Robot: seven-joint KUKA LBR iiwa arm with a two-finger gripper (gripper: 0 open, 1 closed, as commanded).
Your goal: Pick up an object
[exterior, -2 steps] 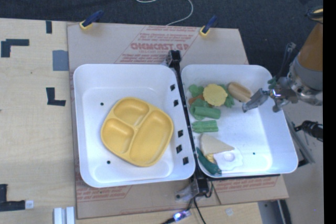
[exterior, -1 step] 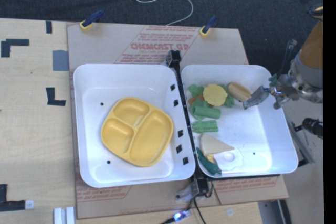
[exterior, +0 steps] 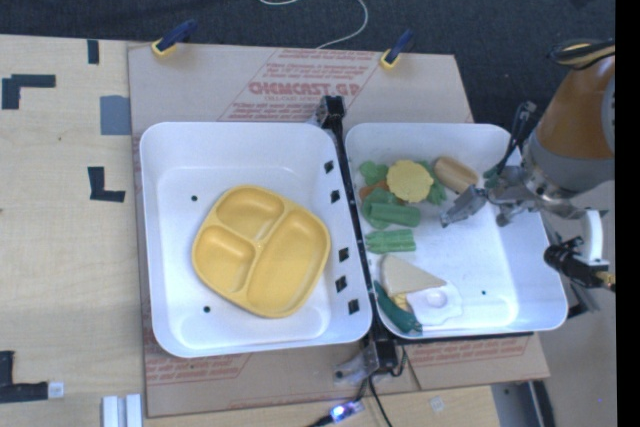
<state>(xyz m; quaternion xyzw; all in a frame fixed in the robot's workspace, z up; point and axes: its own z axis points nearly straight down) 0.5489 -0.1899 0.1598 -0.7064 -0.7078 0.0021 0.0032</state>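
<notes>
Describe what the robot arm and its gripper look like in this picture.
The arm is grey with a broad orange band above the wrist. Its wrist end is dark grey metal, with thin black cables running alongside. The gripper is small and dark, with slim grey fingers. A white and black fitting sits below the wrist.

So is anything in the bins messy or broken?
Nothing looks broken or spilled. The yellow plate lies flat in the left bin, turned a bit askew. The toy food is heaped along the right bin's left side.

One fixed camera sits above my bench, looking down at a slant on both white bins. My arm enters from its right side.
</notes>
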